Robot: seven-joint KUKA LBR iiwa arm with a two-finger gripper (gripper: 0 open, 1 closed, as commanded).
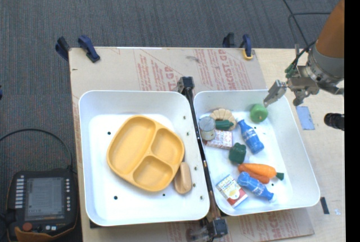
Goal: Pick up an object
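Currently, progress: nothing lifted, pick pending.
Tool (286,95): far right, above right bin (306,162) rim, fingers spread, holding nothing.
Nearest: green apple (259,113).

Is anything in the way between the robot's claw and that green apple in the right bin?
Nothing visible. The gripper hangs just right of and above the green apple, with bare white bin between them. The nearest neighbour, a blue bottle, lies on the apple's far side.
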